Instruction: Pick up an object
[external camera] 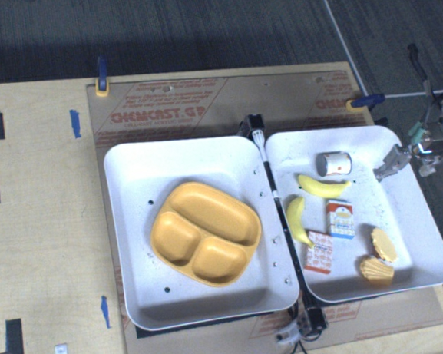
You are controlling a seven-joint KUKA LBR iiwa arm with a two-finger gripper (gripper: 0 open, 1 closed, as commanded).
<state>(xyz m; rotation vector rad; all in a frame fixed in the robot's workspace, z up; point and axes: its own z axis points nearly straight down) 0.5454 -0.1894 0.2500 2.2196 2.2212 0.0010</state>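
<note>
1. Camera view from my remote seat: the stuff I could pick from is all in the right bin point(410, 217). A small silver can point(333, 163) lies on its side near the back, and just in front of it is a banana point(322, 187) lying across.
2. A second banana point(295, 220) runs front to back along the left wall of that bin, close to the first one's left tip.
3. Middle of the bin has a little red and white carton point(341, 220), and a flat red and white packet point(318, 252) sits just beside it toward the front left, near the second banana's lower end.
4. Front right corner: two yellowish, pastry-looking pieces, one point(383, 244) slightly behind the other point(377, 270), pretty much touching.
5. My hand point(399, 158) is over the back right rim of the right bin, well apart from all the items. Nothing is between its fingers, but honestly I can't tell how wide they're set, too small and blurry.
6. Left bin point(129, 219) holds a big yellow divided tray point(204, 232) with three compartments, sitting tilted in the middle.
7. Both bins rest on a cardboard sheet point(223, 103) on the light wood counter point(35, 250).
</note>
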